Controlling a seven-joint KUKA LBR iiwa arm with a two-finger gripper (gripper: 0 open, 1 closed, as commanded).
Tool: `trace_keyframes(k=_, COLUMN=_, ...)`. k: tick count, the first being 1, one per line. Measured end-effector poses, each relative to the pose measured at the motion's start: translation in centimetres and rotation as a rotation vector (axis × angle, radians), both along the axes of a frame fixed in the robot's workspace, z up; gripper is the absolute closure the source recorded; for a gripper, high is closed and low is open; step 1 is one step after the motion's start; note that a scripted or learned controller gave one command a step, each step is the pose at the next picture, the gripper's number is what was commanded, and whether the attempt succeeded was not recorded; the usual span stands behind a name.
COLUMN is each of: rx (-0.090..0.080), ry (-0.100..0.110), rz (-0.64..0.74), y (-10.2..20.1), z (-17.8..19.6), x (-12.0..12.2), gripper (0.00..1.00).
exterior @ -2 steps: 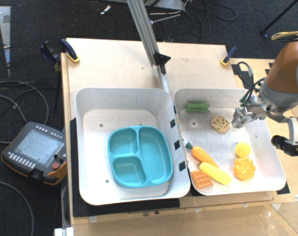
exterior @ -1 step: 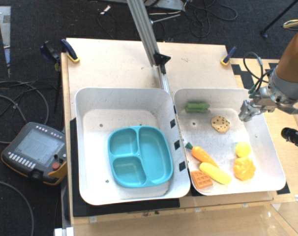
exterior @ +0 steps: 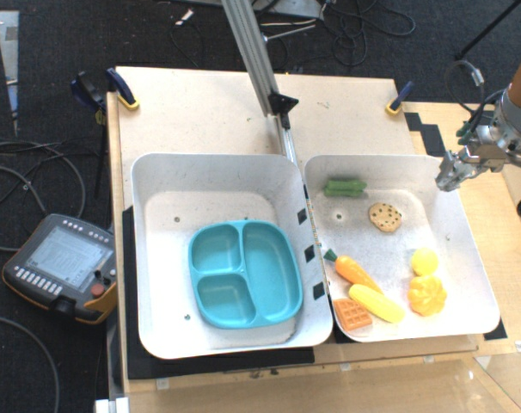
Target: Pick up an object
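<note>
The gripper (exterior: 450,179) hangs over the right bin's (exterior: 467,256) far right rim, with nothing seen between its fingers; whether they are open or closed cannot be told. The toys lie in that bin, apart from the gripper: a green bean (exterior: 344,188) at the back, a cookie (exterior: 385,217) just in front of it, a carrot (exterior: 355,270), a banana (exterior: 376,303) and a waffle (exterior: 353,315) near the front left, and a lemon (exterior: 425,261) above a yellow lump (exterior: 427,296) on the right. A teal tray (exterior: 243,274) with three compartments sits in the left bin (exterior: 157,231).
</note>
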State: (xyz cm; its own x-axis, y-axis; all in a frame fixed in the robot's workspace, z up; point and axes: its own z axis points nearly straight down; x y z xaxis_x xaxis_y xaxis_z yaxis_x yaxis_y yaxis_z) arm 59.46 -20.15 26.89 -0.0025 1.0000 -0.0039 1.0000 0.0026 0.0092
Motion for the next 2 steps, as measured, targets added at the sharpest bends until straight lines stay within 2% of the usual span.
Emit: trace_keyframes(k=2, rx=0.006, ry=0.011, rz=0.006, y=11.6, z=0.2, x=-1.0, gripper=1.00)
